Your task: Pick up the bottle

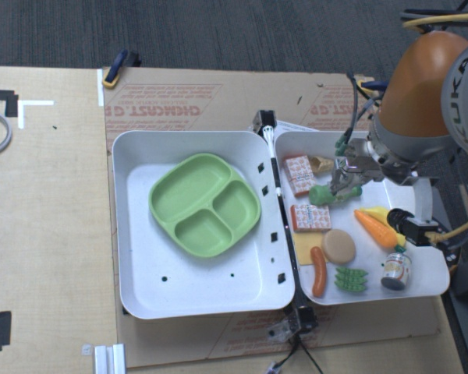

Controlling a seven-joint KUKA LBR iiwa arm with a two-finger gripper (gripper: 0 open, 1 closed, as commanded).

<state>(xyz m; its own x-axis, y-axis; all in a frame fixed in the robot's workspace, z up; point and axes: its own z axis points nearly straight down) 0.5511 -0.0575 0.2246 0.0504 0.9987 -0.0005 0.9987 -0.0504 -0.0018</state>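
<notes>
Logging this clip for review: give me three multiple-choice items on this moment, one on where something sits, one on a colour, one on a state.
1. Where does the bottle lie?
A. on the green plate
B. near the right bin's front right corner
C. on the cardboard outside the bins

2. What colour is the divided plate in the left bin?
A. green
B. red
C. white

3. Where is the gripper relative to the bottle?
A. closed around it
B. lifting it over the left bin
C. apart from it, above a green toy farther back

Key: 1 B, it rests beside the carrot; 2 A, the plate is light green; 3 C, bare bin floor separates them.
</notes>
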